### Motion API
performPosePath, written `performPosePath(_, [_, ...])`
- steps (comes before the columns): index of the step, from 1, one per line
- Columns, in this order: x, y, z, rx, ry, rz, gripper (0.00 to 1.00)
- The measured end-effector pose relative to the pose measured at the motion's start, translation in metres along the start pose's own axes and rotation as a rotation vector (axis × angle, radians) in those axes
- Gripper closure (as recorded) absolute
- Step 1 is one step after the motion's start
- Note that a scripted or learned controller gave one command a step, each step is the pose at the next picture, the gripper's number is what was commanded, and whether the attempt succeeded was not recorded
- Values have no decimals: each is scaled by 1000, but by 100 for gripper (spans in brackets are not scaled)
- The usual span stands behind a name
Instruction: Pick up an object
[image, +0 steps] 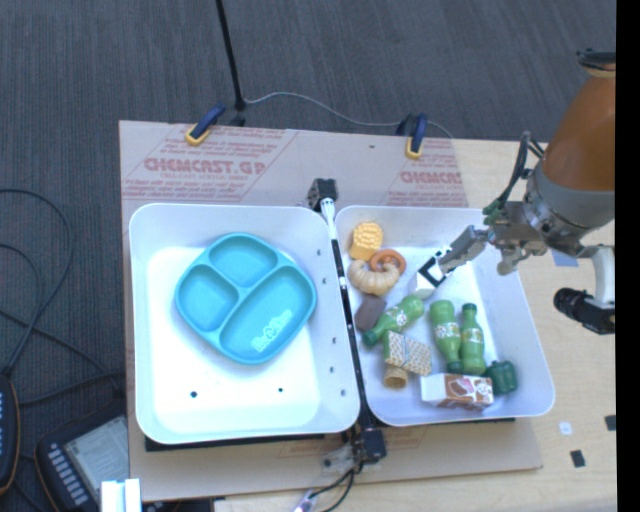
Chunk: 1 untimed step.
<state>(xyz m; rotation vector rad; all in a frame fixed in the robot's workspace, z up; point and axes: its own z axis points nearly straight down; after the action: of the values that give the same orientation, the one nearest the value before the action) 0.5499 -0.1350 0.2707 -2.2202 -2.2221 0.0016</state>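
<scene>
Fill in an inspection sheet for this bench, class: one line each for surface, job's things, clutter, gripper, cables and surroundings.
Surface: bench under a printed board clamped at the back; two white bins side by side, left bin and right bin.
Job's things: right bin holds toy food: corn, croissant, green bottles, waffle cone, carton.
Clutter: blue divided plate in the left bin.
Gripper: gripper over the right bin, above the toys; nothing seen in it.
Cables: thin wire along the back; black cables on the floor at left.
Surroundings: dark carpet; keypad device at lower left.
</scene>
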Motion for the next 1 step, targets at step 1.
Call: performPosePath(1, [-46,-32,97,2,0,2,0])
